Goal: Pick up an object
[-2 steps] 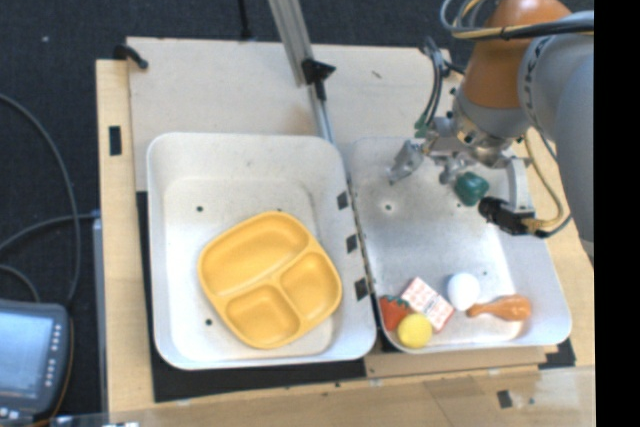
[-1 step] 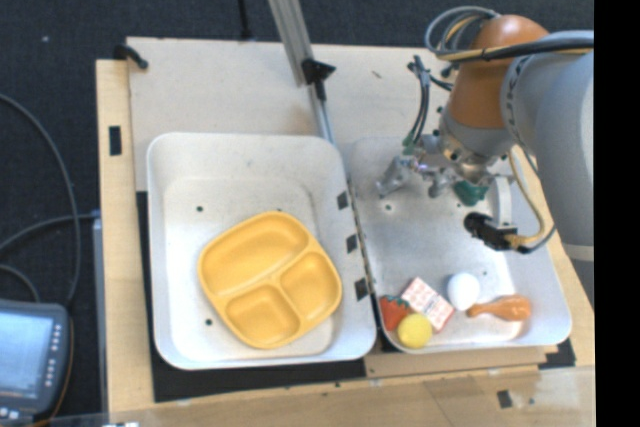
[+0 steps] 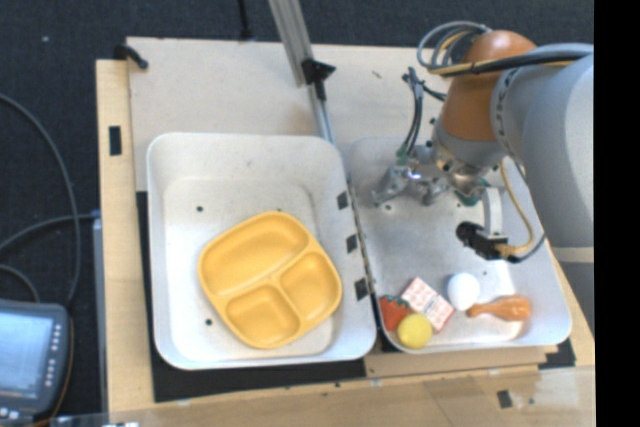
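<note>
Grey-armed hand (image 3: pixel 432 187) hovers above the right bin (image 3: pixel 400 235)

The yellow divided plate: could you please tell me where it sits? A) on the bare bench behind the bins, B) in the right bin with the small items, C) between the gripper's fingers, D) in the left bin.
D: the yellow plate lies flat in the left bin, while the small items cluster in the right bin's near corner.
</note>
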Tool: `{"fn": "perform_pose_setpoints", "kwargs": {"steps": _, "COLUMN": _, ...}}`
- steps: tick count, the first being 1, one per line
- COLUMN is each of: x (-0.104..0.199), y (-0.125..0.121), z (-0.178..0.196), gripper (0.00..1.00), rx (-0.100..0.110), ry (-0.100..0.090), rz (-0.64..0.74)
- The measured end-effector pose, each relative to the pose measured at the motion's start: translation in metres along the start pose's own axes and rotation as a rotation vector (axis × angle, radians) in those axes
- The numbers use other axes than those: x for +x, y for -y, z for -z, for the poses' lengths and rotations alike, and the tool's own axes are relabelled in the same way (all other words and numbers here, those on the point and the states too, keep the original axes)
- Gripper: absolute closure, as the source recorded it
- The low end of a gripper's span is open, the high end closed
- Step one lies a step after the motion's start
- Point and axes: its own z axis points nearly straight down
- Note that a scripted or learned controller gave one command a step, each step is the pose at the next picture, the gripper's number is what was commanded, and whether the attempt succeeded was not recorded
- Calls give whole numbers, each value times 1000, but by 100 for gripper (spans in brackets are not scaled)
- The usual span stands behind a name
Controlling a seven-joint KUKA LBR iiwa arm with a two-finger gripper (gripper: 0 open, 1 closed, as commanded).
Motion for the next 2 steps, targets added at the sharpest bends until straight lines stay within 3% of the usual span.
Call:
{"fn": "perform_pose_setpoints", "kwargs": {"steps": 1, "x": -1, "y": -2, "z": 13, "gripper": 100, "rx": -6, "ry": 0, "rz": -3}}
{"fn": "perform_pose_setpoints", "kwargs": {"steps": 2, "x": -5, "y": -7, "z": 78, "gripper": 100, "rx": -10, "ry": -1, "rz": 0}}
